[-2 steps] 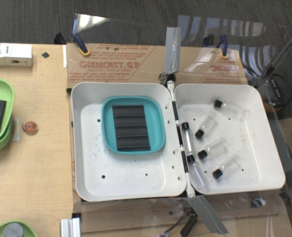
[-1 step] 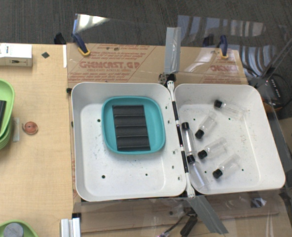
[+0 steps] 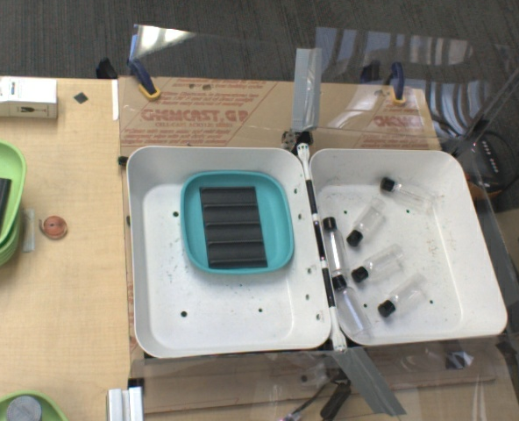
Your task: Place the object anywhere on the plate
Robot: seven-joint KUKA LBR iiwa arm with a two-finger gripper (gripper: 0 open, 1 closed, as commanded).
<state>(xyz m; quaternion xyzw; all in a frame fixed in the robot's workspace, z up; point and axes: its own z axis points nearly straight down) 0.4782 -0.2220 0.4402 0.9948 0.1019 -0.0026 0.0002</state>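
A teal plate [image 3: 193, 235] with a dark ribbed insert [image 3: 233, 227] lies in the left white bin [image 3: 154, 314]. Several clear vials with black caps lie in the right white bin [image 3: 457, 314]: one at the upper right [image 3: 401, 189], one in the middle [image 3: 366, 224], one lower [image 3: 375, 264], one at the bottom [image 3: 400, 297]. Two more vials [image 3: 333, 251] lie along the right bin's left wall, by the seam between the bins.
Brown cardboard [image 3: 207, 110] and clear plastic sheets with clamps stand behind the bins. On the wooden bench at left sit a green tray [image 3: 5, 235], a small red disc [image 3: 54, 227] and a white box [image 3: 18, 97].
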